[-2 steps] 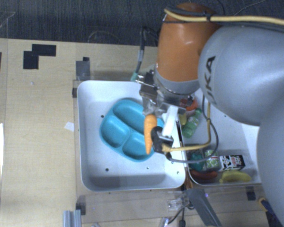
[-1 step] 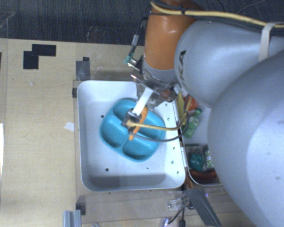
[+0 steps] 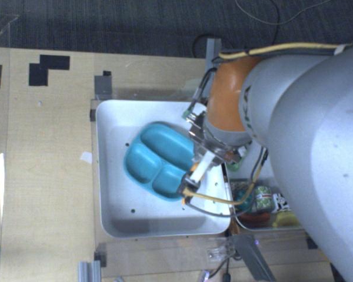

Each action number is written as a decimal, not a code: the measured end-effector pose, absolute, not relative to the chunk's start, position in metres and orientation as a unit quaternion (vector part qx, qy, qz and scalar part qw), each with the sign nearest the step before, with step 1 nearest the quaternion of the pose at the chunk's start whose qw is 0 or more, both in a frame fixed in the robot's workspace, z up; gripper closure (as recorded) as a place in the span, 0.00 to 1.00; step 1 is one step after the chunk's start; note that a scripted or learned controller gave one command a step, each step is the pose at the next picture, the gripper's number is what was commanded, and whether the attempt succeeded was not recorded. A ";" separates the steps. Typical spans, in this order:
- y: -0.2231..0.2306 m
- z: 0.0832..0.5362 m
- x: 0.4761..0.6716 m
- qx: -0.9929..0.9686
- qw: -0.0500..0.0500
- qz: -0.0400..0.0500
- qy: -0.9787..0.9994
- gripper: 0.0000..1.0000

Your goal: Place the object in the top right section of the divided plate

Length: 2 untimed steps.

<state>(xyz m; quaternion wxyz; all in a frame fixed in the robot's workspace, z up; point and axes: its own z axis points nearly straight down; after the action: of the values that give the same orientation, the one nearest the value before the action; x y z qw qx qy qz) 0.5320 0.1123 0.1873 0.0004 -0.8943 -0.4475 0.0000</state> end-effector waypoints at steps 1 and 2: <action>0.113 0.185 0.487 -0.882 0.001 0.000 -0.472 1.00; 0.162 0.221 0.550 -0.865 0.000 -0.001 -0.502 1.00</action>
<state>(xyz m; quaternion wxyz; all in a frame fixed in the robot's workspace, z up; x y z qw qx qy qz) 0.5498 0.1617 0.2215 -0.0002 -0.8647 -0.5023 -0.0012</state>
